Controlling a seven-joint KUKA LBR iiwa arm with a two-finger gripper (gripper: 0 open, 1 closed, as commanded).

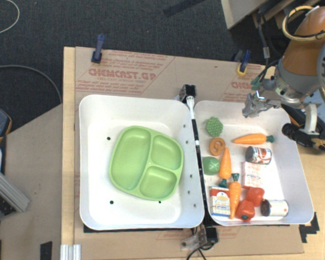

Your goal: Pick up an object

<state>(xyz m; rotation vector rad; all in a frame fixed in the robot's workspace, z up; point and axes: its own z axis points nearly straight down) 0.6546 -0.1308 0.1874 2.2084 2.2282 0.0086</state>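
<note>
My gripper (254,107) hangs over the far edge of the right bin (298,162), above its back wall, with nothing between its fingers. Below it in that bin lie a carrot (251,139) pointing left, a green bumpy ball (214,126), a small brown ring (217,145), a dark can with a red label (258,155), two more carrots (226,163) (234,196), a green piece (210,165), a white carton (219,202), a red pepper (249,203) and a white bottle (275,208).
The left bin (90,150) holds a green divided plate (147,163). A black bar with a clamp (189,94) runs between the bins. Blue clips (97,48) (244,62) hold the brown board at the back. Cables loop at the right.
</note>
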